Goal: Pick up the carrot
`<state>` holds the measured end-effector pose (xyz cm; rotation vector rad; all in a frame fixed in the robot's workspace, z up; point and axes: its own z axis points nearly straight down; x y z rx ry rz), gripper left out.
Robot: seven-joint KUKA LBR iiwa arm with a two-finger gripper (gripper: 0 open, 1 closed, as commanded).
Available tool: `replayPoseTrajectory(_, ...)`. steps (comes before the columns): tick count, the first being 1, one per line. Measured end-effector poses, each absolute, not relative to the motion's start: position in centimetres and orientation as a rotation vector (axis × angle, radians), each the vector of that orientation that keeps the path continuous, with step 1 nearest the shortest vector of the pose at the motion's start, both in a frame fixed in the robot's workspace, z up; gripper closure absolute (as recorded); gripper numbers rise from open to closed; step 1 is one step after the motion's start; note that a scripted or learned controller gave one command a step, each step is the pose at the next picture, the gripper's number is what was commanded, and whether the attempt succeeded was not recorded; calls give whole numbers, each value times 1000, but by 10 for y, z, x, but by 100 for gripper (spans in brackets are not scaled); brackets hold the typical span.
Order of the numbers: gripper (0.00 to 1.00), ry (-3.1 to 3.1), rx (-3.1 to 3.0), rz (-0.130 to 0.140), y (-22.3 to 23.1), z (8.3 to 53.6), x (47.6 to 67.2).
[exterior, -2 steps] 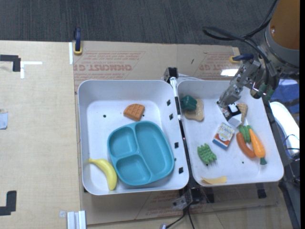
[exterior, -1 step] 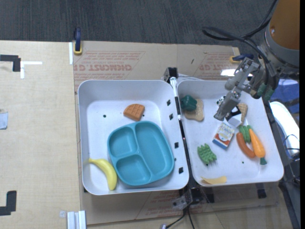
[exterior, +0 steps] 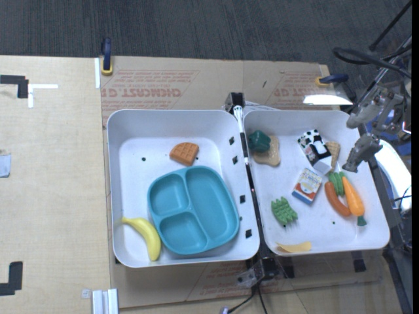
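inside right bin (exterior: 373,241): carrot (exterior: 353,197), sausage (exterior: 336,201)

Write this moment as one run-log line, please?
stage: approach | claw: above right white bin, near its right wall | orange toy carrot: lying in bin beside red sausage, not held

Dark carpet floor (exterior: 196,15) behind wooden bench (exterior: 46,175)

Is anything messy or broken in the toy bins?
Nothing looks broken or spilled. The carrot lies in the right bin beside a sausage, and the banana leans on the blue plate in the left bin.
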<state>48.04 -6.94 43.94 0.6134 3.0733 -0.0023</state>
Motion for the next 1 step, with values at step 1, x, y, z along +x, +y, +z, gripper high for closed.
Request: replayPoseTrajectory(1,0,3112,377,-4,-131,361,480)
